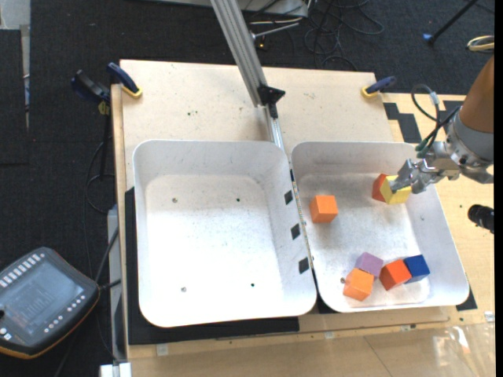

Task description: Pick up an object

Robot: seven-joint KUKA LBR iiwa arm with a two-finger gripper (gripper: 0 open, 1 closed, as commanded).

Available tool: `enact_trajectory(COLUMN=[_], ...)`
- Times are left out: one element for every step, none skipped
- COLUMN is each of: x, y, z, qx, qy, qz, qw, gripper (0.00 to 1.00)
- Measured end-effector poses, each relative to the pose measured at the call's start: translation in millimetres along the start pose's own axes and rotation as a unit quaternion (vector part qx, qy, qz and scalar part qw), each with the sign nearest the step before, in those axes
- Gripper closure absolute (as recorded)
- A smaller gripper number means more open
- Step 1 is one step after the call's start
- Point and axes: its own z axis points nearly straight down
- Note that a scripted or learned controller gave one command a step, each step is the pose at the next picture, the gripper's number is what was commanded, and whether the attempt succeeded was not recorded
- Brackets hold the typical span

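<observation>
Tool (pixel 409 181) in the right bin (pixel 440 234), seemingly clenched on a yellow-red block (pixel 387 188) near the back wall. Orange cube (pixel 323 208) mid-bin; purple (pixel 369 262), orange (pixel 358 283), red (pixel 395 273), blue (pixel 416 267) blocks clustered at the front. Left bin (pixel 149 171) alongside.

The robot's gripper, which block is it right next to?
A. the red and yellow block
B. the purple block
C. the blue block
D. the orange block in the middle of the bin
A: the gripper sits right at the red and yellow block near the top of the right bin, while the blue block, the purple block and the lone orange block lie apart from it.
</observation>
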Motion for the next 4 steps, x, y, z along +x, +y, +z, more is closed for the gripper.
enact_trajectory(x=[8.6, 8.7, 55.2, 106.6], y=[8.0, 8.9, 29.6, 42.4], z=[-53.4, -69.6, -60.5, -44.3], qx=[0.0, 0.002, 0.003, 0.004], qy=[0.0, 0.001, 0.002, 0.002], qz=[-0.001, 0.0, -0.002, -0.002], qw=[1.0, 1.0, 1.0, 1.0], gripper=[1.0, 1.0, 1.0, 1.0])
